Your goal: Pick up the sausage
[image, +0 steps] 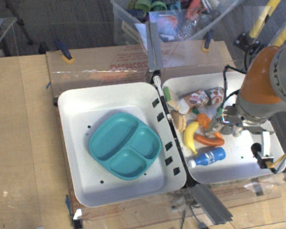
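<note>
The sausage (209, 140), a reddish-orange curved link, lies in the right bin (238, 165) between the yellow banana (190, 135) and the gripper. My gripper (220, 123) hangs low over the bin, just above and to the right of the sausage's right end. Its dark tip sits among the items, next to an orange piece (204, 119). Nothing can be made out between its tips.
A blue bottle (207, 157) lies in front of the sausage. Two wrapped snacks (204, 98) and a tan piece (180, 120) sit at the bin's back. The left bin (75, 143) holds a teal divided plate (125, 146). A clear tub of toys (173, 5) stands behind.
</note>
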You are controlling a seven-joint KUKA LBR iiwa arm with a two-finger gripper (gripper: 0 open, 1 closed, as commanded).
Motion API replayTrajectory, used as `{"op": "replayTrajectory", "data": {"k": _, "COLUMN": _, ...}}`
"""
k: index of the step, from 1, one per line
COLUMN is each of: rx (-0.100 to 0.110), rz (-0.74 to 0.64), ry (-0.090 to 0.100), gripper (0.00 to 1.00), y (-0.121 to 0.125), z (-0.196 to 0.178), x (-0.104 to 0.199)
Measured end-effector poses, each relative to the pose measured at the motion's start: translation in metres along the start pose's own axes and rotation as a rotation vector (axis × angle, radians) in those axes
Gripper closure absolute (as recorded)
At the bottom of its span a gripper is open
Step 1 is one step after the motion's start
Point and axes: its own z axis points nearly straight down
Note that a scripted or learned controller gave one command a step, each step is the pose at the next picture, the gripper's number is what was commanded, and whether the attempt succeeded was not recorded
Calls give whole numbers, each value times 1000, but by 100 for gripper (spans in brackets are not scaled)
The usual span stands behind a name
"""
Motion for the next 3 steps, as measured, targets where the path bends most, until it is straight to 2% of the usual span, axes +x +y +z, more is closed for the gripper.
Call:
{"op": "replayTrajectory", "data": {"k": 1, "rx": -3, "rz": 5, "ry": -3, "gripper": 100, "y": 1, "z": -10, "x": -3}}
{"op": "replayTrajectory", "data": {"k": 2, "rx": -3, "rz": 5, "ry": -3, "gripper": 0, "y": 1, "z": -10, "x": -3}}
{"op": "replayTrajectory", "data": {"k": 3, "rx": -3, "rz": 155, "ry": 0, "gripper": 0, "y": -24, "z": 0, "x": 28}}
